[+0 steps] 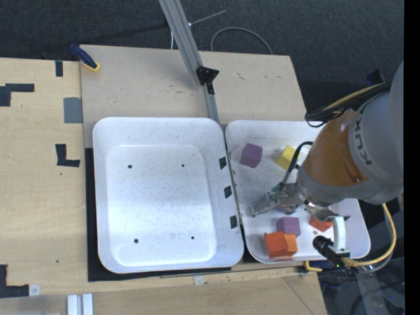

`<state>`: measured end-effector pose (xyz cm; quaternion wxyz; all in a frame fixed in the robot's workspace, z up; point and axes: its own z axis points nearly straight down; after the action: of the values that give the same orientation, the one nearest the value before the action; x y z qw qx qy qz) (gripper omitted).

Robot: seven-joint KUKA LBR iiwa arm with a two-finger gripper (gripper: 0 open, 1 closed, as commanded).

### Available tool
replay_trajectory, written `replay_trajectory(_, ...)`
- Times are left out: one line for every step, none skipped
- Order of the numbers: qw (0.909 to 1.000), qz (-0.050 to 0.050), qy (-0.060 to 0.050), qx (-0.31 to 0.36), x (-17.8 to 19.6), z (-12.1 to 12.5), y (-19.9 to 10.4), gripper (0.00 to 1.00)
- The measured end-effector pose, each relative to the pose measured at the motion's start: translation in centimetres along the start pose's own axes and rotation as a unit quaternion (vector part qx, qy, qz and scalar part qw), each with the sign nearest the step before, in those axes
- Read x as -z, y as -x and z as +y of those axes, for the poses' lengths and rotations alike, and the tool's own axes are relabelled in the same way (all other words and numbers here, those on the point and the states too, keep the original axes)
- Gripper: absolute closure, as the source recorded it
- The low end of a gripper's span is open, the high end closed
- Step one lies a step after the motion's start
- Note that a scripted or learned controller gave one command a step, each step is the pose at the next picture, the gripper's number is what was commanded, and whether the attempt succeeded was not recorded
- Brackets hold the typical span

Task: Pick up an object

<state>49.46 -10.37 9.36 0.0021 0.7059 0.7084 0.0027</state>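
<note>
The right bin (262, 133) holds several small blocks. A purple cube (251, 155) lies near its far left, with a yellow block (286, 156) to its right. Near the front sit an orange cube (281, 244), a second purple block (288, 226) just behind it, and a small red-orange piece (321, 225) under the arm. My gripper (270, 201) reaches down into the middle of this bin, its grey fingers low over the white floor between the blocks. I see no block between them.
The left bin (157, 195) stands beside the right one, their rims touching. A slanted metal pole (184, 35) runs from the top of the view down to the bins' shared corner. The arm's bulky orange-banded wrist (335, 159) covers the right bin's right side.
</note>
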Motion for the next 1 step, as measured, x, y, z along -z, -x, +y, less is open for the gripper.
replay_trajectory(1.0000,0.001,-0.006,0.000,0.74,-0.38,0.01,1.00)
